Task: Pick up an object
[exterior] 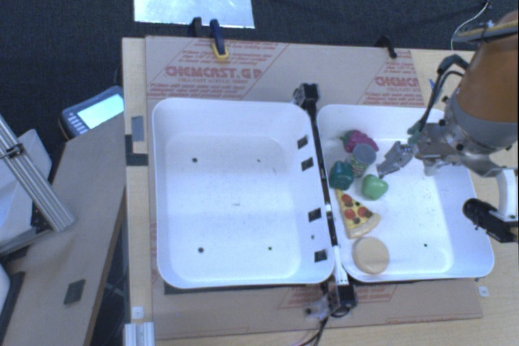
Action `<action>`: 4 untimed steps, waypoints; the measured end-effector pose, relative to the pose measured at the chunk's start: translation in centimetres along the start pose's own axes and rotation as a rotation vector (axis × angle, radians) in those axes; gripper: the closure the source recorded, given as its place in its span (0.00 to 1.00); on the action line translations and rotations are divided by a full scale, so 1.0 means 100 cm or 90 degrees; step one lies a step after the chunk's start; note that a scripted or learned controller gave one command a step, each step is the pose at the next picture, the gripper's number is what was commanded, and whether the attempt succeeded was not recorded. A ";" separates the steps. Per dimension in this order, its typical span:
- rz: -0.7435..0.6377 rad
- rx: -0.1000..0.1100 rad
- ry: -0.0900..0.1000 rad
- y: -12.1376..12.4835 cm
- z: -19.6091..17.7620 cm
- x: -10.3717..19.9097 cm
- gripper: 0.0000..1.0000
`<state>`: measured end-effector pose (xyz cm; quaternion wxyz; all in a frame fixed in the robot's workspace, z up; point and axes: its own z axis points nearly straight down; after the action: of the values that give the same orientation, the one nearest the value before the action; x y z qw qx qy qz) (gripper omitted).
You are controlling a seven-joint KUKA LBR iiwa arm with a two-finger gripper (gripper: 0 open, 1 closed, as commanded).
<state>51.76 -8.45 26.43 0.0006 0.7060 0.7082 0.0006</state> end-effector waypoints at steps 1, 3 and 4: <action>-0.003 -0.011 -0.001 0.021 -0.141 0.019 0.00; -0.002 -0.004 -0.001 -0.004 -0.283 -0.008 1.00; -0.005 0.004 0.001 -0.031 -0.216 0.060 1.00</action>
<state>48.56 -2.49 47.99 -0.0022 0.7032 0.7110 -0.0010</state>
